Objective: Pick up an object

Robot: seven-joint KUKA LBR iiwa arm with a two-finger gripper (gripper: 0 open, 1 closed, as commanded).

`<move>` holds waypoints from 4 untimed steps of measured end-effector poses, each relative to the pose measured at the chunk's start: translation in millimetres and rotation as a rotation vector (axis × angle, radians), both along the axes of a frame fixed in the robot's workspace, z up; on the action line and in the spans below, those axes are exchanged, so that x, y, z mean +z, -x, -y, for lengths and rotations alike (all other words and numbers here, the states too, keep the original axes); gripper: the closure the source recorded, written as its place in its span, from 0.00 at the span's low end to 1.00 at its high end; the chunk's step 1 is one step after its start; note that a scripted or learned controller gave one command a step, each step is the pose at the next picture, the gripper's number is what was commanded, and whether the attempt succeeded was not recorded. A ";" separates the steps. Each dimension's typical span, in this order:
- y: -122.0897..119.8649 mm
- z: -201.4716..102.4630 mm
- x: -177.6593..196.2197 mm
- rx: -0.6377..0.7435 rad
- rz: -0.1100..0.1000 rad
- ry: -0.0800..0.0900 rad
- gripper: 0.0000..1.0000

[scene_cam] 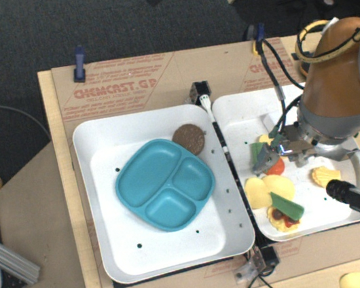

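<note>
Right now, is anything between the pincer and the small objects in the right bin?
Nothing visible blocks it. The pincer is already low in the right bin, right at the green piece and the red piece. The arm's body hides the exact contact.

Setting: robotics lab or test cell, probably. Evidence: counter (119, 74) topped with printed cardboard held by blue clamps (79, 64); two white bins (102, 209) side by side; loose cables (268, 55); dark carpet floor (10, 39); aluminium framing (8, 263) at left edge.
</note>
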State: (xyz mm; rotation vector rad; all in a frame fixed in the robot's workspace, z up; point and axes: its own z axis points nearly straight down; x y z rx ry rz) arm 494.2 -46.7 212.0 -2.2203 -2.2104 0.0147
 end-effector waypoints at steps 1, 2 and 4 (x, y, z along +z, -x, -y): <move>15.9 -40.2 10.0 0.008 0.009 -0.004 0.00; -13.8 74.0 -133.7 -0.006 0.009 0.003 0.00; 12.6 -36.8 102.5 0.010 0.029 -0.002 0.00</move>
